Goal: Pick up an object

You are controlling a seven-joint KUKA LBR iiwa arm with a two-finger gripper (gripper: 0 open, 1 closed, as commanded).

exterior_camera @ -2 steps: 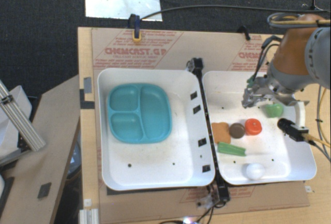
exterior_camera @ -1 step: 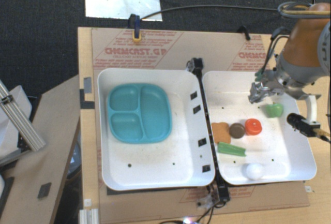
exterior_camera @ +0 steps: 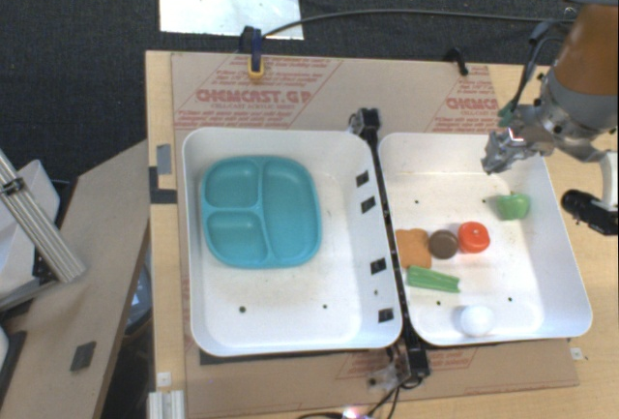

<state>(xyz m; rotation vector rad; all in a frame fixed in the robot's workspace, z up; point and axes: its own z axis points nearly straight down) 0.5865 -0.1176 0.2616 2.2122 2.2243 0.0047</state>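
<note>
Green piece point(exterior_camera: 511, 206) lies in right bin point(exterior_camera: 561, 306), near far-right wall, gripper point(exterior_camera: 500, 154) just above-left of it, nothing held. Finger state: cannot tell. Risk: descent lands off-centre, nudges piece against wall, fingers close on nothing.

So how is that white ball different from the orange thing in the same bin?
The white ball is pale and nearly blends into the right bin; the orange piece stands out brightly. The ball lies alone near the bin's front edge; the orange piece sits mid-bin beside a brown piece. Both look roundish and small.
</note>
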